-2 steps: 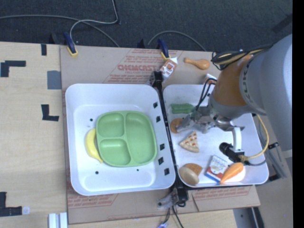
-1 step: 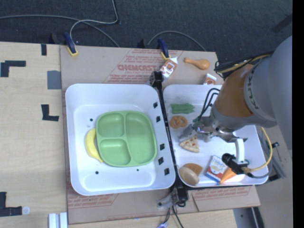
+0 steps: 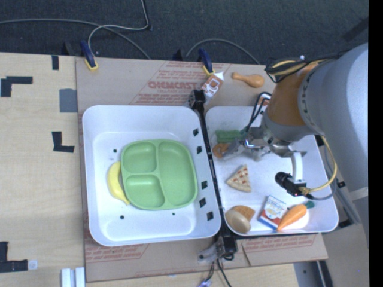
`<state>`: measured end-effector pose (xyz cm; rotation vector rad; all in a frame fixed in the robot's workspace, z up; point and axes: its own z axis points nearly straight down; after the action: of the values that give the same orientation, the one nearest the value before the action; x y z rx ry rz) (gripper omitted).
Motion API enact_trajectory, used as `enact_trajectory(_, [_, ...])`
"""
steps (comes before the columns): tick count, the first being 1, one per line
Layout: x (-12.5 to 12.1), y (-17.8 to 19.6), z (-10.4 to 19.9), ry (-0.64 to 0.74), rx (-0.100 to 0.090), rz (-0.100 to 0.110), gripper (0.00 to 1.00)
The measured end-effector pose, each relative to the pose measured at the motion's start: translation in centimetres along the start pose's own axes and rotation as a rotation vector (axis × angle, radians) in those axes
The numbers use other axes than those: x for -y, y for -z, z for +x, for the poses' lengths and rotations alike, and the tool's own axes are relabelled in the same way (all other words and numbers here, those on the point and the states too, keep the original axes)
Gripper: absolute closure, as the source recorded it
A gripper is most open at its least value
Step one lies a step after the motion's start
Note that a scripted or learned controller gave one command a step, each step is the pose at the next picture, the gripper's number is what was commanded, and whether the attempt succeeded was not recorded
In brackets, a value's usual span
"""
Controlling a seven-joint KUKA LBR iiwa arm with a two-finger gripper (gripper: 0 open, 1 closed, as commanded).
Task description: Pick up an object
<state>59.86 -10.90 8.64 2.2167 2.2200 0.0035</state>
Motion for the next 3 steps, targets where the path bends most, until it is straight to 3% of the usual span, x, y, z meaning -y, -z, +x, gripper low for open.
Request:
enact_trajectory(1, [5.5, 0.0, -0.1, -0.001, 0.000, 0.000, 0.00])
enact_trajectory(2, [-0.5, 0.0, 1.6, 0.001, 0.000, 0.000, 0.00])
enact_trajectory(3, [-7.0, -0.1, 1.0, 0.001, 0.000, 0.003, 0.00])
